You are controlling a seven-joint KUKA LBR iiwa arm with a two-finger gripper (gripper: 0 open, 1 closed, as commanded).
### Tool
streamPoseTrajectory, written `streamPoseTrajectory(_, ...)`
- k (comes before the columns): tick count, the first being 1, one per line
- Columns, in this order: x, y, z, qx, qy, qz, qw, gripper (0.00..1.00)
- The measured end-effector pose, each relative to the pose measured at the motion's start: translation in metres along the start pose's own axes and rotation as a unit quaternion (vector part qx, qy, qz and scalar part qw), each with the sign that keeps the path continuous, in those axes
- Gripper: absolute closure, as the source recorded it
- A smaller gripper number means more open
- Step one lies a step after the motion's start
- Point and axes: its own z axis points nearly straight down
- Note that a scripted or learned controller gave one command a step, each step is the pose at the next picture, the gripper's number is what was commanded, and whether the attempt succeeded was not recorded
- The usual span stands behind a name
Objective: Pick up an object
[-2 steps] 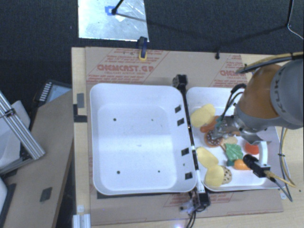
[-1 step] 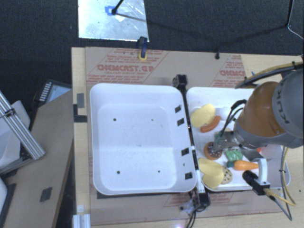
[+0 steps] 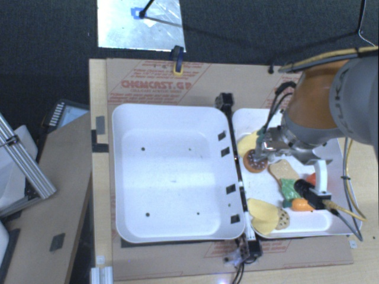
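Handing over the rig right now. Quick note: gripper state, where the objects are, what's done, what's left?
Gripper: low over the right white bin, near its left wall, beside the round brown speckled disc. I cannot tell whether it grips anything.
Things, all in the right bin: pale yellow piece behind the disc, flat tan piece, green piece, orange piece, and folded yellow piece at the near edge, with a speckled tan disc against it.
Done: no object visibly lifted.
Left: grasp one and lift it. The brown disc looks the likeliest target.

"CHEMCAST GP" in red, on brown board [image 3: 249, 87]
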Motion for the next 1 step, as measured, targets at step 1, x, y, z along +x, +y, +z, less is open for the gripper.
streamPoseTrajectory(1,0.0156,-0.0068,0.0064,0.006,0.000,0.003,1.0000,1.00)
